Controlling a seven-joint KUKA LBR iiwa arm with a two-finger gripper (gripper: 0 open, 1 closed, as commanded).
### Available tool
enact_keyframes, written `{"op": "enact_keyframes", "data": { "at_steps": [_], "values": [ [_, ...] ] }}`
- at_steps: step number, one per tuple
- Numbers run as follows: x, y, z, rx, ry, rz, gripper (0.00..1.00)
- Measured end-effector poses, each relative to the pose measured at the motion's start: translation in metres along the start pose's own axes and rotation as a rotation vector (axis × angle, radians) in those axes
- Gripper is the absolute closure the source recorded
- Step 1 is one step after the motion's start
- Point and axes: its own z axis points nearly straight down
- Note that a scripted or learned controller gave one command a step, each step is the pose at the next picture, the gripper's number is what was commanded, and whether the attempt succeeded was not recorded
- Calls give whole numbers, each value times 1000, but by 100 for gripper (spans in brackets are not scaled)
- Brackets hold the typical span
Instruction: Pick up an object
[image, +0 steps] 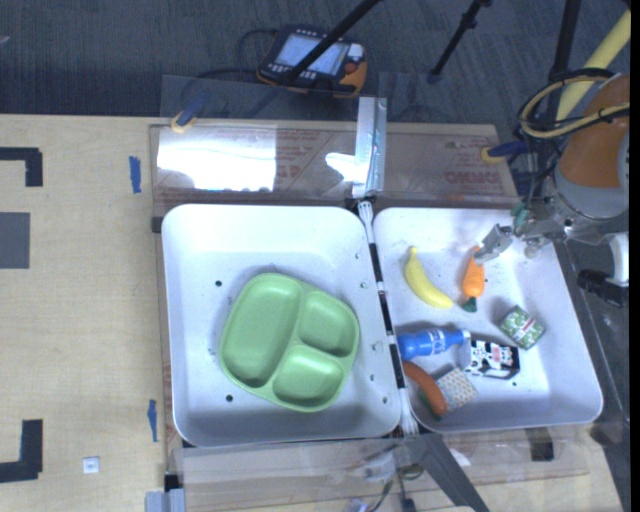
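A pale green tray (288, 341) lies in the white left bin (200, 240). Right of the tray: a yellow banana (426, 281), an orange carrot (472, 280) with a green tip, a blue bottle (430, 343) with a white cap, a green-and-white packet (522, 327), and a black-and-white box (494, 359). The desk (75, 300) is light tan.

We saw the arm (592, 170) as a rounded grey body with a broad orange band above the wrist, and yellow and black cables looped over it. Its gripper (505, 238) was small, pale grey metal, with what looked like a green fitting, though the detail was blurred.
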Motion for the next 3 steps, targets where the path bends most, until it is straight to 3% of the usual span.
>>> {"op": "enact_keyframes", "data": {
  "at_steps": [1,2,3],
  "values": [
    [26,-8,42,-1,2,-92,0],
    [25,-7,32,-5,1,-92,100],
    [0,-33,-28,2,2,-73,100]
  ]
}}
